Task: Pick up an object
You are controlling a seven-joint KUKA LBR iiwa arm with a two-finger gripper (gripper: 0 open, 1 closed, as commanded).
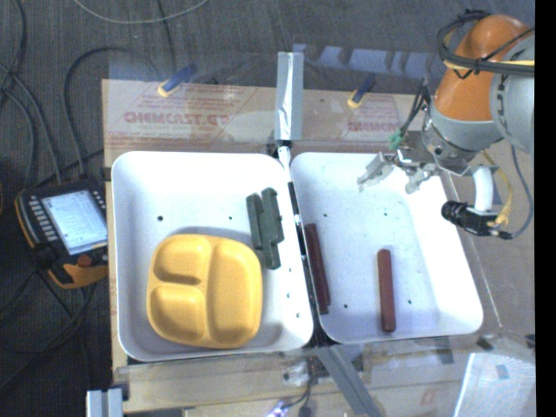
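Two white bins sit side by side on the bench, seen from above at a slant. The left bin [130, 233] holds a big yellow tray [206, 288] with three dips in it. The tray fills the lower part of that bin. Just above and to the right of the tray lies a dark green clip [266, 226], a long thing with two arms. Its lower end is very close to the tray's top right corner, near the wall shared with the other bin.

The right bin [434, 233] holds two brown sticks. One long brown stick [316, 268] lies along the left wall of that bin, pointing up and down in the picture. A shorter brown stick [386, 290] lies out in the middle, near the bottom, well apart from the first one.

The grey arm with its orange band [482, 59] comes in from the right, over the top right corner of the right bin. The gripper [396, 170] hangs over the top part of that bin. Its two thin fingers [373, 173] are spread apart, and nothing is between them. The gripper is well apart from both brown sticks.

A small screen box [65, 224] with an orange bottom sits on the floor left of the bench.
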